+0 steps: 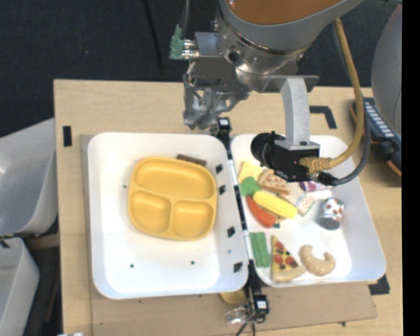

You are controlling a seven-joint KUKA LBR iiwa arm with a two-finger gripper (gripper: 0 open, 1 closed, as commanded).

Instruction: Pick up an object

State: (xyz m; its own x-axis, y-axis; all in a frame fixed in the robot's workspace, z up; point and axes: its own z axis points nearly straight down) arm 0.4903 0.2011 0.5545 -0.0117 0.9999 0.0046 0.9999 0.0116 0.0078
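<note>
Two white bins (112, 271) sit on one bench (126, 93): the left holds one yellow divided tray (173, 198), the right one pizza slice (285, 259), one croissant (318, 260), one corn cob (274, 204), one silver can (330, 213) and several more overlapping toy foods.

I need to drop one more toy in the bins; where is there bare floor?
Left bin: bare strips all around the yellow divided tray, widest below it. Right bin: bare along its right edge, past the croissant. Crowded: its left side, around the pizza slice and corn.
</note>
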